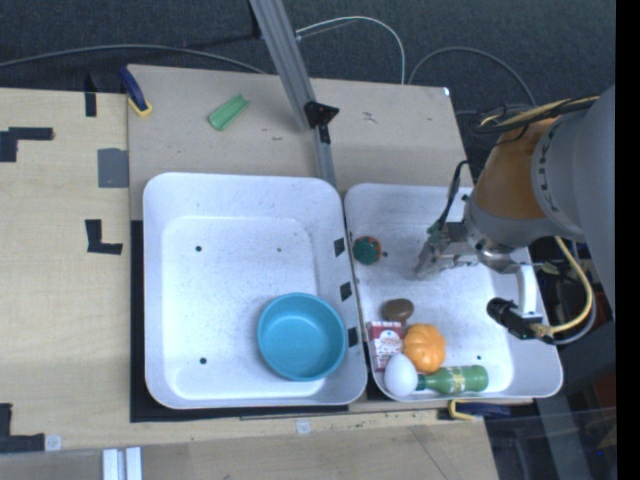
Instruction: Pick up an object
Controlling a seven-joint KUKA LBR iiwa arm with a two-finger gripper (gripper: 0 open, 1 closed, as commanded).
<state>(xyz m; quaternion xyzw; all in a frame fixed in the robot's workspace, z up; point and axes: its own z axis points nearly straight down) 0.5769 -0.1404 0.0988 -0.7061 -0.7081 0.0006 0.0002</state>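
No single object was set apart by the task; the candidates lay mostly in the right bin (520,368). A small green ball with a red patch (367,250) sat near that bin's left wall, on its own. Toward the front of the bin a cluster had gathered: a brown oval lump (397,310), just below it an orange fruit (424,347), a small red-and-white carton (385,343) to the fruit's left, a white egg (400,376) touching the carton's lower end, and a green bottle (455,379) lying on its side along the front wall, just beside the egg.

The pincer (436,261) hung low over the bare floor of the right bin, to the right of the green ball and apart from it, above the cluster. Nothing showed between its fingers; whether they were spread or closed could not be told at this angle. The arm (520,183) came in from the right, its orange band above the wrist.

In the left bin (180,208) a blue bowl (301,335) stood upright near the front right corner. On the bench (400,128) behind the bins lay a green block (227,112).
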